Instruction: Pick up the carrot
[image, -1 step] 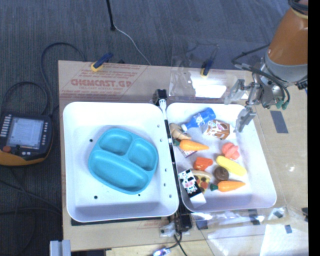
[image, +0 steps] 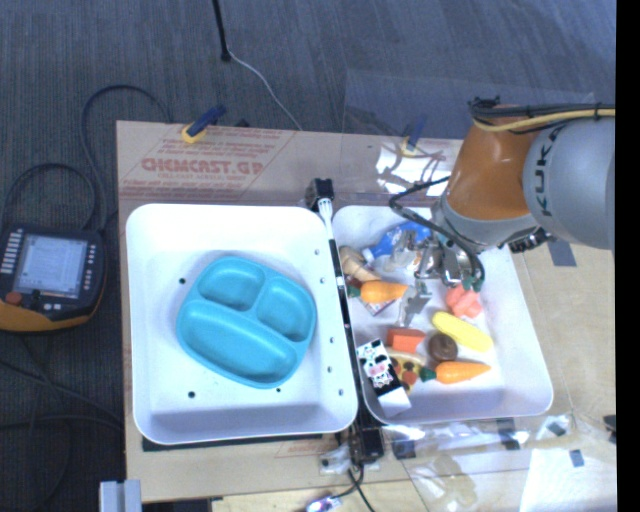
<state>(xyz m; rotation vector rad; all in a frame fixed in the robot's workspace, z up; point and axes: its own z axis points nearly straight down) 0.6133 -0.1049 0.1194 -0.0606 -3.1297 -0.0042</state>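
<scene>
The carrot (image: 462, 372) lay near the right bin's (image: 532, 385) front edge, long axis roughly along that edge — green end leftward. The gripper (image: 428, 285) hung above the bin's middle, fingers apparently parted and empty; the carrot lay frontward and rightward of them.

My station is a robotics lab: a plywood bench (image: 200, 170) on grey carpet (image: 60, 60), a teach pendant (image: 45, 275) with trailing cables (image: 95, 110), and toy food in my white bins (image: 230, 420).
</scene>
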